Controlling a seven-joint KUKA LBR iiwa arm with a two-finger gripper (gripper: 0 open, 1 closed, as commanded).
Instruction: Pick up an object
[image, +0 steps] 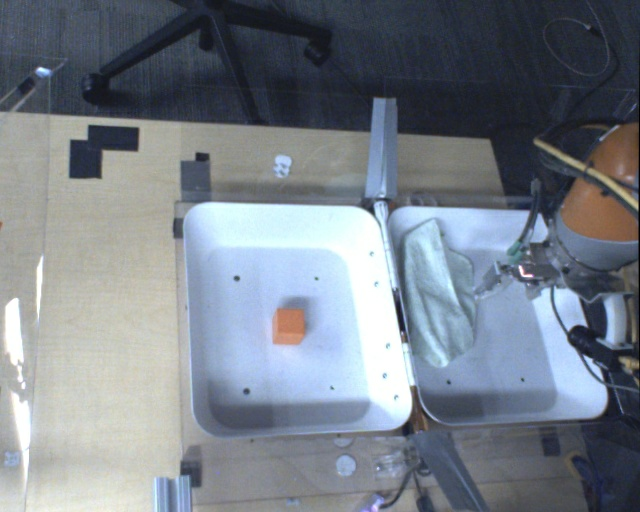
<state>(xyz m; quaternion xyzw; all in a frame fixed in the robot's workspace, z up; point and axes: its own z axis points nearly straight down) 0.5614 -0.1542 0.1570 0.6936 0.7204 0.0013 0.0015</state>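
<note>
Where it lies, cloth (437, 292) runs top-to-bottom.

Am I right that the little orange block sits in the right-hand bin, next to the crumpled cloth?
Not quite. The camera view shows the orange block alone in the left bin; the crumpled cloth lies in the right bin.

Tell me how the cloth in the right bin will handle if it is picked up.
The cloth lies rumpled and folded along the right bin wall, so it is probably floppy and would drape. It looks thin, so likely light. It seems unlikely to roll.
</note>
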